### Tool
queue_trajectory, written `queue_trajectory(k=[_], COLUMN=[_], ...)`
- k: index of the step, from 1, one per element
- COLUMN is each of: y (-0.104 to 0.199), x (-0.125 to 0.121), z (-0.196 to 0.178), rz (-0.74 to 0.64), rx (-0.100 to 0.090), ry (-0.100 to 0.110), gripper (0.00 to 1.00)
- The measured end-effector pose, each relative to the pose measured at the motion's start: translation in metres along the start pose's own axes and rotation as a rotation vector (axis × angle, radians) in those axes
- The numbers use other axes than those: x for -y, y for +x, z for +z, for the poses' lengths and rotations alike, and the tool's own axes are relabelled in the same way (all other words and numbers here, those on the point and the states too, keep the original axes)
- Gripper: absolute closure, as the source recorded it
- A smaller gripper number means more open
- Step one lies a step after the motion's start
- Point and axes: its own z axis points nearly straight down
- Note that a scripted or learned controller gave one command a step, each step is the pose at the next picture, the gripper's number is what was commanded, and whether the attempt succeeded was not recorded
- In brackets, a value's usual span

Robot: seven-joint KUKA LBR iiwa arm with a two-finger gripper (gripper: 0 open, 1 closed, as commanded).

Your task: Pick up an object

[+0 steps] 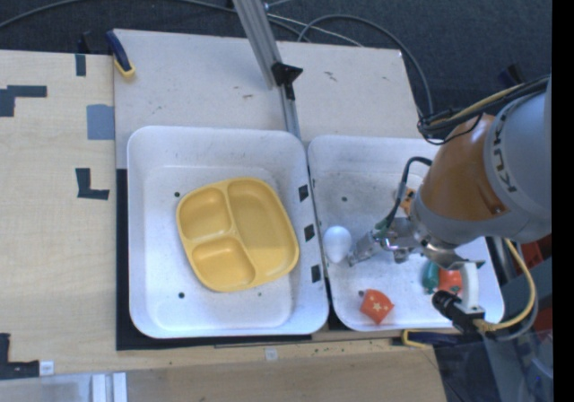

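Currently we see the gripper (357, 252) low in the right bin (359, 158), fingers slightly apart, nothing between them, tips just beside the white ball (337, 240). Orange block (377, 305) lies near the front wall. Yellow divided plate (237, 233) sits in the left bin (152, 301).

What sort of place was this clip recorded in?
Probably a robot lab's grasping bench: two white bins side by side, a yellow plate and small objects as test items, loose cables, tape marks.
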Motion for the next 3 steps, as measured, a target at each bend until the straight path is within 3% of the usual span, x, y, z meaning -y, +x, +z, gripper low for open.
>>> queue_trajectory(k=[1,2,3], y=[0.0,0.001,0.001], x=[-0.001,-0.002,-0.003], z=[-0.012,-0.075,-0.095], rz=[-0.001,-0.001,-0.001], rx=[0.0,0.002,0.002], ry=[-0.003,-0.012,-0.009], gripper=[1.0,1.0,1.0])
